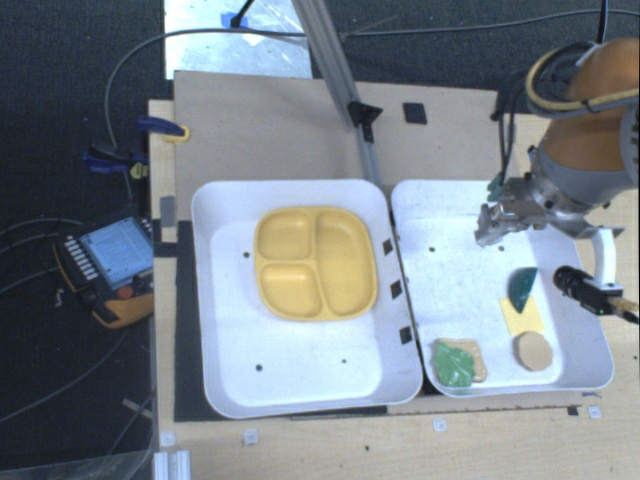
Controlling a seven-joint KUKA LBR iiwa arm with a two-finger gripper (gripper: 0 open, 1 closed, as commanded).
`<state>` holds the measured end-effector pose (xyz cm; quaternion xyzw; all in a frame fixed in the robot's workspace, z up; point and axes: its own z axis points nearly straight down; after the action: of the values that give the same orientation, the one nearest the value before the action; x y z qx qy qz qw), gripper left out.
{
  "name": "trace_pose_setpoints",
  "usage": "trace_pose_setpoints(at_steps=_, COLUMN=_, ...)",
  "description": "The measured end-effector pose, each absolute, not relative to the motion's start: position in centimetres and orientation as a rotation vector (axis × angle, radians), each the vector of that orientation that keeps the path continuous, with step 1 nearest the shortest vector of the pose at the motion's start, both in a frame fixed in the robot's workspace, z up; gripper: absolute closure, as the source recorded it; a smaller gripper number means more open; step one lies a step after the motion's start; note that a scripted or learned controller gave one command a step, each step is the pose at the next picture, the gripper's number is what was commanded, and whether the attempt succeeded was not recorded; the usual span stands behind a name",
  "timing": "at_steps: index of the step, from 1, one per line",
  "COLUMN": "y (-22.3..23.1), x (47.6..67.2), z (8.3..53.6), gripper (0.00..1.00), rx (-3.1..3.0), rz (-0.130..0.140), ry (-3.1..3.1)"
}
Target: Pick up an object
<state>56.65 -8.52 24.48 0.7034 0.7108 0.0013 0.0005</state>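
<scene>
Objects for picking lie in the right bin, your landmark here: a dark green wedge-shaped piece sits toward the bin's right side, its lower end resting on a pale yellow flat piece. Just below that yellow piece you see a round tan disc, and at the bin's lower left a green leafy item lies on a tan slice, close to the bin's front rim.

You find the gripper over the upper part of the right bin, near its back rim, above and to the left of the green wedge and well apart from it. Nothing shows between its fingers, and it touches none of the items; how wide it stands you cannot tell from this angle, since the metal tips blur together. The grey arm with its orange band reaches in from beyond the bin's right edge, and a black part with a white bracket juts out just right of the green wedge.

To the left of the right bin, sharing its inner wall, the left bin holds a yellow divided plate with three compartments.
</scene>
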Motion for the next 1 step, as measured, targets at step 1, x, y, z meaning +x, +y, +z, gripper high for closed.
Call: trace_pose_setpoints(at_steps=1, y=-3.16, x=58.16, z=25.01, gripper=1.00, rx=2.208, rz=0.006, ry=2.234)
